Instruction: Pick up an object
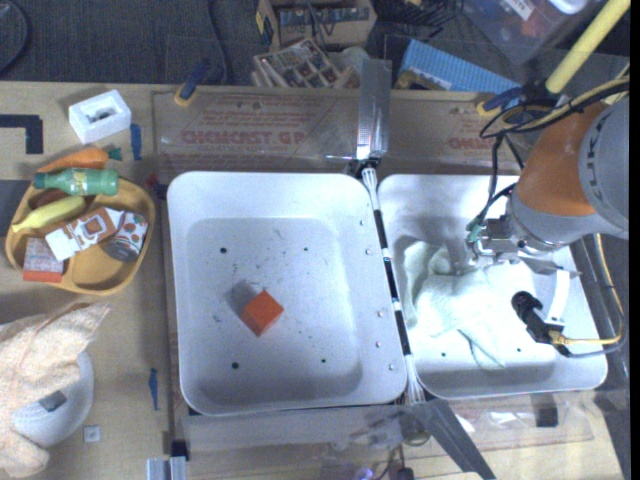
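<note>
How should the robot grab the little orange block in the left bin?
Best guess: come straight down from above and pinch two opposite flat sides of the orange block. It sits alone on the flat floor of the left bin, well away from the walls, so there seems room on either side. It looks turned at an angle, so the gripper, now over the right bin, would likely twist to match.

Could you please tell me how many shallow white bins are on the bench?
2. The left bin holds an orange block; the right bin holds a pale cloth, with the arm above it.
</note>
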Controlling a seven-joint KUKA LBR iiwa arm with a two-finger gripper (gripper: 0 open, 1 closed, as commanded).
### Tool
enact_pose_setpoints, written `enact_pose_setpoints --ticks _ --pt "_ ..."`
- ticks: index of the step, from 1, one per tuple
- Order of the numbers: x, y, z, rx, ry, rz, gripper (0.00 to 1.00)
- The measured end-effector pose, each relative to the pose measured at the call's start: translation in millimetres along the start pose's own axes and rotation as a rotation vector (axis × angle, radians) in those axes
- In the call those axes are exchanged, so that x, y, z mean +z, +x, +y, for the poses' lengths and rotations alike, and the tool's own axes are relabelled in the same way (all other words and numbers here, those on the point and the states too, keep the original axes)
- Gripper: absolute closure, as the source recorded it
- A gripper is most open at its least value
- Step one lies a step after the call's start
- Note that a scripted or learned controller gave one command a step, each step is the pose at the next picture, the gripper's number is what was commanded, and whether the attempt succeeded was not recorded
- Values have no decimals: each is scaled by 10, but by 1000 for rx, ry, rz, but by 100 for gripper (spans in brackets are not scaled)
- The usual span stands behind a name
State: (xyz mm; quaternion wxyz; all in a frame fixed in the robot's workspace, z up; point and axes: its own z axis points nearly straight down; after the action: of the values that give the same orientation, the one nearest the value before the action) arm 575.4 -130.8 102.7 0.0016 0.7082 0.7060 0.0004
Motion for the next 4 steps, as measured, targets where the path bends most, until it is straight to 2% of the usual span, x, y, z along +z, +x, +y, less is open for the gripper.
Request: enact_pose_setpoints --ticks 1,2,3,4 --pt "-1210 291 772 -71 1 0 100" --pt "-1212 296 772 -71 1 0 0" --pt "-1161 445 923 -182 -3 -2 0" --pt "153 116 918 -400 3 3 0"
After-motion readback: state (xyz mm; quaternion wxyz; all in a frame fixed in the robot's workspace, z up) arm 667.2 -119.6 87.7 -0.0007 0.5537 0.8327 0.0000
